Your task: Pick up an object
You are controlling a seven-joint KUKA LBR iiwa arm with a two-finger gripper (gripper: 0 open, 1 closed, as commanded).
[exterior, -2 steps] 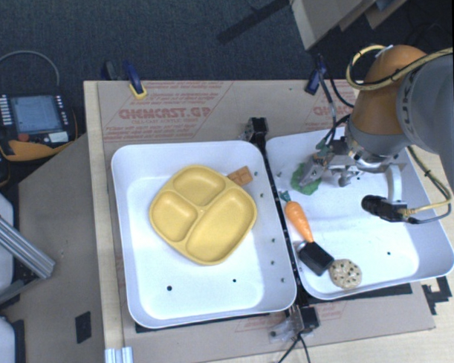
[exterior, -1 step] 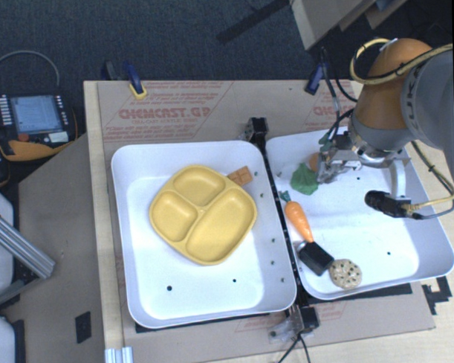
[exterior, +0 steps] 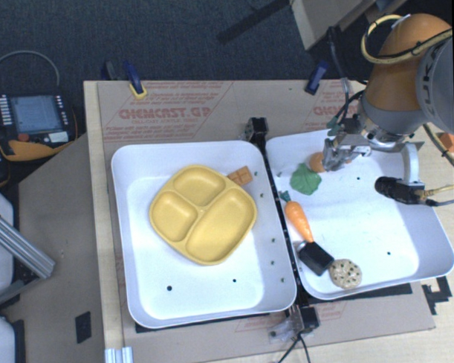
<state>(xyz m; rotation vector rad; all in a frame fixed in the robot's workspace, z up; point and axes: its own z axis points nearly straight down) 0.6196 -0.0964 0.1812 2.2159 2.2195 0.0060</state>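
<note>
My gripper [exterior: 332,160] hangs low over the back left part of the right bin [exterior: 407,241]. Its tip is right beside a small orange-tan piece [exterior: 316,163] and just above and right of a green leafy toy [exterior: 306,181]. An orange carrot [exterior: 298,221] lies along the bin's left wall. Further front sit a black block [exterior: 315,257] and a speckled cookie [exterior: 345,273]. Nothing shows between the fingers.
The left bin [exterior: 142,292] holds a yellow divided plate [exterior: 203,213] with a small brown block [exterior: 240,176] at its back right edge. A black cylinder on the arm [exterior: 397,189] juts over the right bin. The bins' dividing rim [exterior: 276,212] runs between them.
</note>
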